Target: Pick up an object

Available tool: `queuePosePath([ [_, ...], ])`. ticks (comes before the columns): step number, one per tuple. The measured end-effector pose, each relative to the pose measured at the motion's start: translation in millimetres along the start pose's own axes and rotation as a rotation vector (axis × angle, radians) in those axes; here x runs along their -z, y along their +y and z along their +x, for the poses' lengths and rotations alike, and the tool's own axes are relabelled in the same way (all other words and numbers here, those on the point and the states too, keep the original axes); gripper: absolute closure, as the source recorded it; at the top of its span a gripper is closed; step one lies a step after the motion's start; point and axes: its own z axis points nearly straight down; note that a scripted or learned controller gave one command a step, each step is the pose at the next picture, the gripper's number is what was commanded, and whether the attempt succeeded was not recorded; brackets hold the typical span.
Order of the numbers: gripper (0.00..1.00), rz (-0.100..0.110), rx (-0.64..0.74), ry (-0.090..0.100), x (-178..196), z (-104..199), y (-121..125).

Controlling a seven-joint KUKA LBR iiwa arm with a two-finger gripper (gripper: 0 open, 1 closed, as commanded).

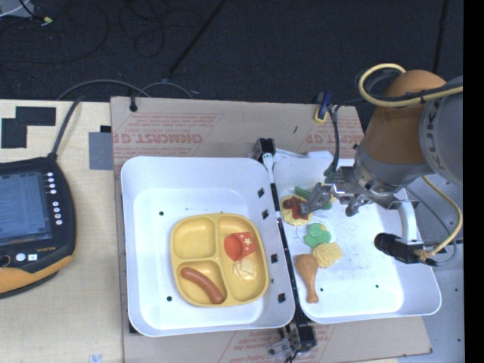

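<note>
Presently, the likeliest target was the small heap of toy food (296, 206) at the left edge of the right bin (393, 293), just beside the divider; you would have seen red, yellow and green pieces there, too small to name singly. The gripper (325, 195) hung directly over that heap, near touching it; whether it was spread or pinching could not be told, as the arm's own bulk hid the tips. Judged step: descent onto the heap, grasp not yet confirmed. Your next move called for closing squarely on one piece, then lifting straight up. Nearby lay a green piece (318, 234), a corn cob (328, 255) and a drumstick (306, 272). The left bin (151, 203) held a yellow tray (198, 237) with a sausage (203, 283). Mirrored print on the cardboard (162, 137) was not readable.
</note>
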Motion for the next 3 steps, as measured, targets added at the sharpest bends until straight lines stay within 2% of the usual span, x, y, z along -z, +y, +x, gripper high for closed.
queuePosePath([
  [1, 0.00, 0.005, 0.002, 0.002, -3.9, 58.3, -58.6],
  [2, 1.00, 0.003, -0.004, 0.001, 6.1, 54.5, -56.1],
  [3, 1.00, -0.007, 0.003, 0.001, 102.5, 86.0, -98.4],
])
